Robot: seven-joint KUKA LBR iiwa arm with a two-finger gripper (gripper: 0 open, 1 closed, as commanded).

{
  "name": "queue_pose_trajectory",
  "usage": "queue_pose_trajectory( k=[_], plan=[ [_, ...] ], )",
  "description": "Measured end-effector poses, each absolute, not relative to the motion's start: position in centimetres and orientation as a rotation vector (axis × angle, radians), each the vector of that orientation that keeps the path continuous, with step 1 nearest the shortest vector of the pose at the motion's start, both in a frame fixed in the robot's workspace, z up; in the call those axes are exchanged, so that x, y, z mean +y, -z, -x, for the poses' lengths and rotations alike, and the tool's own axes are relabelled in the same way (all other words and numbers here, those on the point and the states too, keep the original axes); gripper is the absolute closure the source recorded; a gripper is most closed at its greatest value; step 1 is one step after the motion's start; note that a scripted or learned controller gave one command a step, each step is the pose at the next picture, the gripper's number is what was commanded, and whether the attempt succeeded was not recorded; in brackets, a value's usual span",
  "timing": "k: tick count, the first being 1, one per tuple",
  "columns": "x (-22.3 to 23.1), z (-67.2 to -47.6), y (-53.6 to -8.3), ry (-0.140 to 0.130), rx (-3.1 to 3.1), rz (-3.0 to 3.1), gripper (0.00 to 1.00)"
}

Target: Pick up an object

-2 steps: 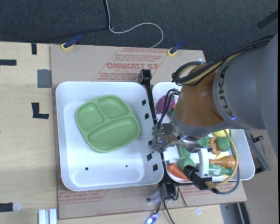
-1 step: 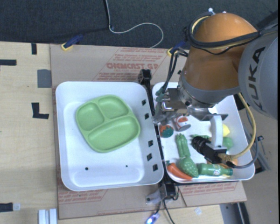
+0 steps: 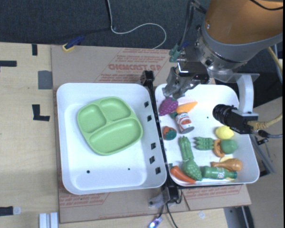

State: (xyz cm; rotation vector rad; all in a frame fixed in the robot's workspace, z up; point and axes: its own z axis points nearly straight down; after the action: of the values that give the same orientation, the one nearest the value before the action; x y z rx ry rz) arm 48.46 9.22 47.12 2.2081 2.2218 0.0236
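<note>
My gripper [image 3: 174, 92] hangs over the far left corner of the right bin [image 3: 232, 95], under the grey and orange arm. Directly below its tip lies a purple toy grape bunch [image 3: 167, 107], touching or nearly touching it; I cannot see a grasp. Beside the grapes lie an orange carrot piece [image 3: 188, 106] and a small red-and-white can [image 3: 184, 122]. Nearer the front lie a teal and red round toy [image 3: 169, 133], a green corn cob [image 3: 185, 147] and a yellow lemon [image 3: 223, 132].
The left bin [image 3: 69, 170] holds a green divided plate [image 3: 109, 125]. Several more toys crowd the right bin's front: a green bottle [image 3: 219, 174], a drumstick [image 3: 231, 164], a broccoli piece [image 3: 190, 168]. A black cylinder [image 3: 230, 118] on the arm overhangs the right bin.
</note>
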Motion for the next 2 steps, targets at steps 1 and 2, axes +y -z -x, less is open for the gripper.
queue_pose_trajectory(
  k=[1,2],
  plan=[
    [-0.2,-48.2,-32.9,0.022,2.216,-2.238,1.00],
    [6.6,-48.4,-39.2,-0.006,2.231,-2.210,1.00]
  ],
)
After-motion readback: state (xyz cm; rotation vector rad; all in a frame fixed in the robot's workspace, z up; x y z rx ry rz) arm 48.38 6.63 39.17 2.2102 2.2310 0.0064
